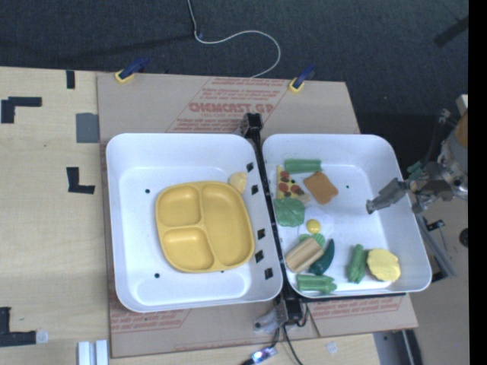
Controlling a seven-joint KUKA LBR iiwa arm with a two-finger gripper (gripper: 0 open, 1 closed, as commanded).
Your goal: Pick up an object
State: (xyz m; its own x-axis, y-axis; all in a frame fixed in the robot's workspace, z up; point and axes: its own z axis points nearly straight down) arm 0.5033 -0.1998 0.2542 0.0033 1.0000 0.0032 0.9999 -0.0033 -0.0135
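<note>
End effector (378, 201): mine, at the right of the frame, over the right rim of the right bin; nothing seen between its fingers, and I cannot tell whether they stand wide or narrow.
Right bin (380, 149): white, shallow, holds all the small objects, mostly along its left and lower parts.
Green piece, top (303, 165): long, lying level near the bin's upper left.
Brown square piece (320, 188): just below it, tilted.
Patterned piece (288, 183): red and yellow, beside the divider.
Green round piece (290, 212): below the patterned one, touching it.
Small yellow piece (313, 226): near mid-bin.
Tan block (303, 254): lower left, a dark green piece (324, 258) against its right side.
Green pod (315, 283): along the lower rim.
Green piece, right (356, 263): upright in frame, just beside a yellow disc (383, 265).
Left bin (125, 226): holds a yellow divided plate (204, 225); a pale yellow bit (239, 180) sits at its upper right.
Bench (46, 204): light wood, cardboard sheet (221, 105) under both bins.
</note>
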